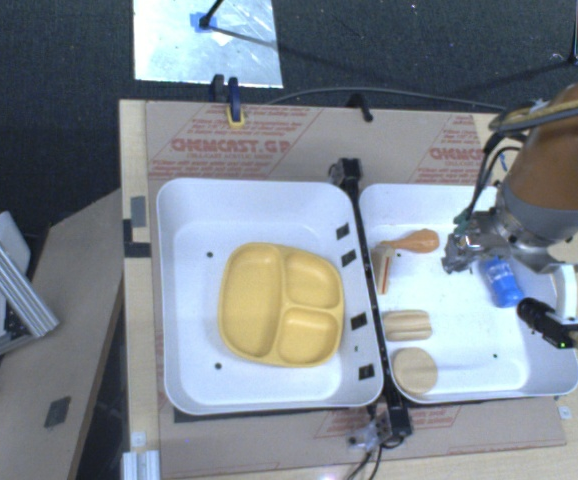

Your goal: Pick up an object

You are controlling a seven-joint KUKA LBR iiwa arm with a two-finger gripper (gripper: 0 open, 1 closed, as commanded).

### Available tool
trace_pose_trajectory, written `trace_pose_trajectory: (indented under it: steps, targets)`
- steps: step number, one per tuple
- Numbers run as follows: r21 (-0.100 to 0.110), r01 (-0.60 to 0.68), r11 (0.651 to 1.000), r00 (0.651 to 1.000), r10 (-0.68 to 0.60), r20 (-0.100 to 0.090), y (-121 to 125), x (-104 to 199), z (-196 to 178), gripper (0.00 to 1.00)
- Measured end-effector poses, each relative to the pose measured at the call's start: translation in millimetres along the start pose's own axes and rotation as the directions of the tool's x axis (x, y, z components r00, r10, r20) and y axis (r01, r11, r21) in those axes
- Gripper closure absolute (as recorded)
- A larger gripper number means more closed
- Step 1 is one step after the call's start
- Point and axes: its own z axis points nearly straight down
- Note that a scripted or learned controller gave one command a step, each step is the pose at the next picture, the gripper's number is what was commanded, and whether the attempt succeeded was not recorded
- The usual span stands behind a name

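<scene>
The bench is covered by a brown cardboard sheet with red lettering (239,146), and on it sit two shallow white plastic bins side by side; the left bin (184,268) holds a pale yellow plastic plate divided into three compartments (280,304), lying flat near the bin's middle; the right bin (544,368) holds the smaller things. The grey arm with its orange band (559,173) reaches in from the right, and its metal two-finger gripper (461,250) hangs over the upper part of the right bin; I cannot tell how the pincer stands. Just right of it lies a small blue bottle-like object (502,280); to its left, a tan wooden spoon-shaped piece (411,242); lower down, a beige cylindrical block (406,325), and just below that a round tan wooden disc (415,370).
</scene>
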Motion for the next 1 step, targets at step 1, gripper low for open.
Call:
trace_pose_trajectory:
  steps: [1]
  targets:
    - [-0.002,-0.001,1.0,1.0,0.001,0.001,-0.6,-8.3,-60.9,1.0]
